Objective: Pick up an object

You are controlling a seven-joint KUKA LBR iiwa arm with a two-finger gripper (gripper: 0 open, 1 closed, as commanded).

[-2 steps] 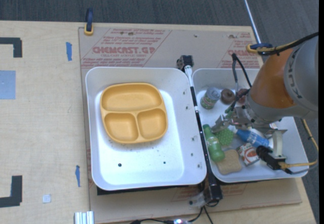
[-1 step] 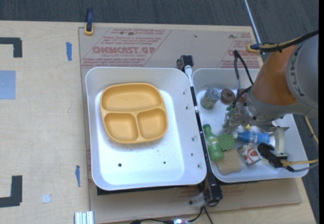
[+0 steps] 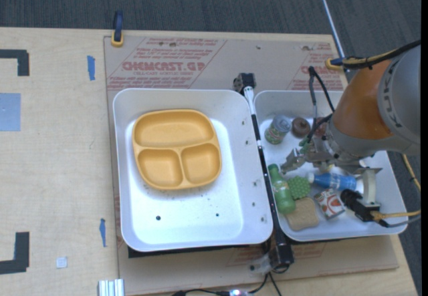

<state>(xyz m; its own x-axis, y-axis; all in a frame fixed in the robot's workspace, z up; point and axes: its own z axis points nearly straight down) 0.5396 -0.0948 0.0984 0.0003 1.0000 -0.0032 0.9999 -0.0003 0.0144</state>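
Now | gripper (image 3: 309, 152) over right bin (image 3: 394, 224) | green object (image 3: 299, 187) just below it | finger state: cannot tell

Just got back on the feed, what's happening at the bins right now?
The arm is reaching from the right into the right bin, with its gripper low over a clutter of small items: a green toy, a blue bottle, a tan sponge-like pad and a small can. Nothing shows between its fingers, so no pick yet. The left bin holds a yellow divided plate, untouched.
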